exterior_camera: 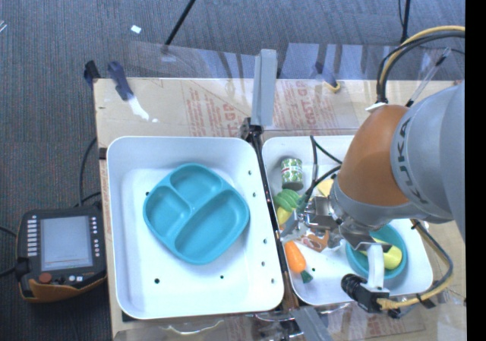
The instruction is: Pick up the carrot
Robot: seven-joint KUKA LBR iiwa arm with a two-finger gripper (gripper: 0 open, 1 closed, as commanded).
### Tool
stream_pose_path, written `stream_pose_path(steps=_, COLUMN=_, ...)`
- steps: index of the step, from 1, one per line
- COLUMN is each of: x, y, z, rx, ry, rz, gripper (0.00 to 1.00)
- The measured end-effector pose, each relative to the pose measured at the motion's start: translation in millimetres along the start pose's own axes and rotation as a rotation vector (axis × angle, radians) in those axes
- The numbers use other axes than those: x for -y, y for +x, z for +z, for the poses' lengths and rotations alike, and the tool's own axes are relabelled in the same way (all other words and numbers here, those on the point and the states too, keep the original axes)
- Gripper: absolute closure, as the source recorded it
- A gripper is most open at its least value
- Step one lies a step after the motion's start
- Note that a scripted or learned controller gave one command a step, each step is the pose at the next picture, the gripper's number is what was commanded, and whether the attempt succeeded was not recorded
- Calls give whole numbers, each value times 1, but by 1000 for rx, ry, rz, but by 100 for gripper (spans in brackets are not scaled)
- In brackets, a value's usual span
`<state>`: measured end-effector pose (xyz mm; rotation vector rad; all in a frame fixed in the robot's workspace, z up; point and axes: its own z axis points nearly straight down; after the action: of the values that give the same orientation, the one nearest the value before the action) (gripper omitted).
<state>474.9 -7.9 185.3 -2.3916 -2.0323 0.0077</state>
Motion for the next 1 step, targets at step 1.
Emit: stream_pose_path(steps=1, x=-2, y=-18, z=0, rx=-2, ry=2, rz=-320, gripper=0)
